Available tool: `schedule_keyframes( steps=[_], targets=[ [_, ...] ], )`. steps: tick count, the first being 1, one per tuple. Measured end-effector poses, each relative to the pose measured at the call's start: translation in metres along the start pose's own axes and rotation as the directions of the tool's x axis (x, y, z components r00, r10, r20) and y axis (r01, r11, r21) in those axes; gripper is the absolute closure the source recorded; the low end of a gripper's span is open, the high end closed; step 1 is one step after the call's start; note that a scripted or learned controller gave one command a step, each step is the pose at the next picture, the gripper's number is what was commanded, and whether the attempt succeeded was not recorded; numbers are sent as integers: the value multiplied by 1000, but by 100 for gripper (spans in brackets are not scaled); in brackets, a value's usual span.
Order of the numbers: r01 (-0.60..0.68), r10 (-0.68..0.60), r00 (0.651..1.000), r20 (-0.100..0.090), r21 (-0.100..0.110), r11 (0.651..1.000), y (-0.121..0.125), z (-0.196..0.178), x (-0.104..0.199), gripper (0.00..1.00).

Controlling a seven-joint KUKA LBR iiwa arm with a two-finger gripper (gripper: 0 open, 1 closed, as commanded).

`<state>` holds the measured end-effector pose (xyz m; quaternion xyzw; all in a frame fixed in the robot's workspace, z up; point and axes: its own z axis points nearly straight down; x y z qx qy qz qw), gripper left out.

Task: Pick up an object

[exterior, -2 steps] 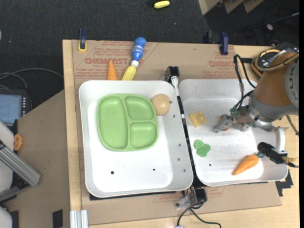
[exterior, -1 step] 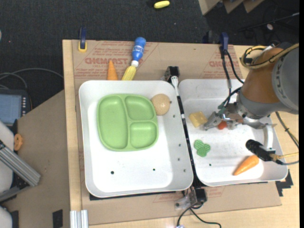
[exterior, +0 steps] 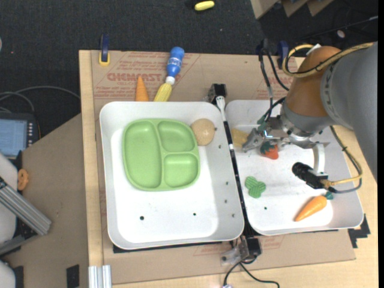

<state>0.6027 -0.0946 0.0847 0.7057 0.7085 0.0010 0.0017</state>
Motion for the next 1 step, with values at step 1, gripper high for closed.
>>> schedule_keyframes(
  steps=[1],
  targets=[
    [-6,6,1000,0,4,1000,-8,0,-32,0]
  ],
)
